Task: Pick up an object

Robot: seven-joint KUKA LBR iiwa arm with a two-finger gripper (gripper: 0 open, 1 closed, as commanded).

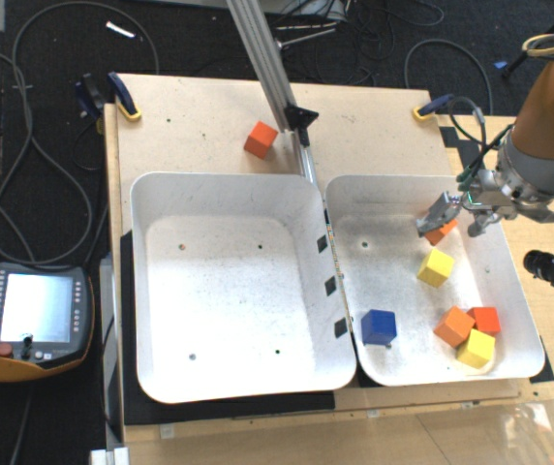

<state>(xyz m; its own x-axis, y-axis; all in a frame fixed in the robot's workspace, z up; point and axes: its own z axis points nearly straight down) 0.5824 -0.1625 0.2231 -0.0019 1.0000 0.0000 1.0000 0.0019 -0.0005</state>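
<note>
Camera view: gripper (448, 213) hangs over the right bin (374, 371) near its far edge, fingers clamped on an orange block (440, 231). Yellow cube (435, 267) just below it. Blue cube (379, 326) by the near-left corner; orange cube (453, 326), red cube (486, 319) and yellow cube (477, 348) cluster at the near-right corner. Another orange cube (260, 139) sits on the bench (190, 134) beyond the left bin (161, 192).

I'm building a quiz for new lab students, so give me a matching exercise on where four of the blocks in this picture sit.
Things:
1. blue cube
2. lone yellow cube
3. orange block on the bench
4. orange piece at the gripper

Places:
A. outside both bins, near the metal pole
B. right bin, near its left wall
C. between the fingertips, above the right bin
D. right bin, just below the gripper

Pairs: 1-B, 2-D, 3-A, 4-C
</note>
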